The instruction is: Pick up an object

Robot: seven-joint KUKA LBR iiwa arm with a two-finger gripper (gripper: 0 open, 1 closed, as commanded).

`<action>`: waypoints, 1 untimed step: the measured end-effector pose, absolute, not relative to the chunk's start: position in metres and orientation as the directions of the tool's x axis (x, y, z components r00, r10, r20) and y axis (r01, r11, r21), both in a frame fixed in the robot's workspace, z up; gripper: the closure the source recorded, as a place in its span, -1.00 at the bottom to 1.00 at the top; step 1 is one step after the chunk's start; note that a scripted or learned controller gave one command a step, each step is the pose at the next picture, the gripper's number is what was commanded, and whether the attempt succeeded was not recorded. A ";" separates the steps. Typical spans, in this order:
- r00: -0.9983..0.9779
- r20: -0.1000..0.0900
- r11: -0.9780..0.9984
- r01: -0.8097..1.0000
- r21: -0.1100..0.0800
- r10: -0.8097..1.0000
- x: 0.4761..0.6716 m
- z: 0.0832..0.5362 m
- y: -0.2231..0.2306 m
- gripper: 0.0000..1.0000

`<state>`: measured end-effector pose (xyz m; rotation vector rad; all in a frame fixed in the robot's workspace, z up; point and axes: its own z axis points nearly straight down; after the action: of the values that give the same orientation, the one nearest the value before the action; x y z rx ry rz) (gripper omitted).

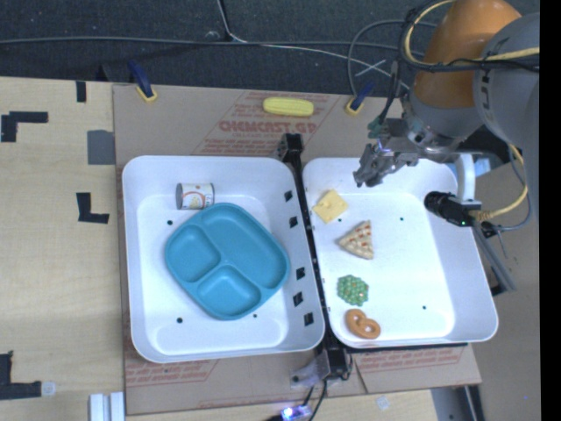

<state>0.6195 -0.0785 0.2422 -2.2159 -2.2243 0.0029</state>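
Hand, its state unclear, hovers upper right over the right bin, cheese not yet picked.

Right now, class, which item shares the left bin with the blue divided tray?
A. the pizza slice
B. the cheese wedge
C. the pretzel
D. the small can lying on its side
D: the small can lies in the left bin just beyond the blue divided tray; the food pieces are in the right bin.
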 end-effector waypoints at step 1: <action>-0.006 0.001 0.006 1.000 -0.003 1.000 0.599 0.244 -0.027 1.00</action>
<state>0.5992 -0.0270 0.2435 -2.2132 -2.2256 0.0016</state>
